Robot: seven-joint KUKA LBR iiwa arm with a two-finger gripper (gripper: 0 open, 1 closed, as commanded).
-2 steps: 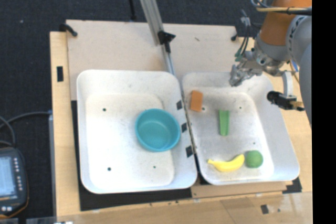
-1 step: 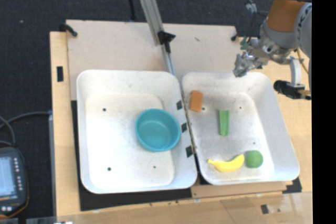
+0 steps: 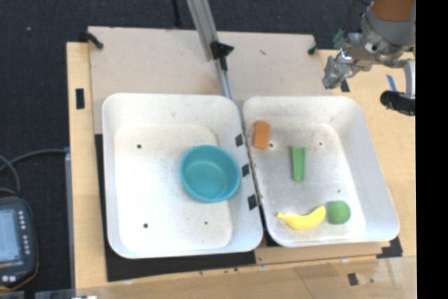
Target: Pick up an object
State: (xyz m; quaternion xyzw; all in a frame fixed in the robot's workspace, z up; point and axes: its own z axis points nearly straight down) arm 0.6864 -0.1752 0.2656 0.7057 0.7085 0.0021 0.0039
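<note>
The right bin [image 3: 364,143] holds an orange block [image 3: 262,134] near its left wall, a green stick [image 3: 299,163] in the middle, and a yellow banana [image 3: 302,219] beside a green ball [image 3: 338,212] at the front. A teal bowl [image 3: 210,173] sits in the left bin [image 3: 140,122]. My gripper [image 3: 336,72] hangs above the bench just behind the right bin's far right corner, well away from all the objects, with nothing visible between its fingers.
A slanted aluminium post [image 3: 199,3] rises from the back of the bench between the bins. The arm's wrist with its orange band [image 3: 393,0] stands at the upper right. A handheld pendant [image 3: 14,234] lies off the bench at the lower left.
</note>
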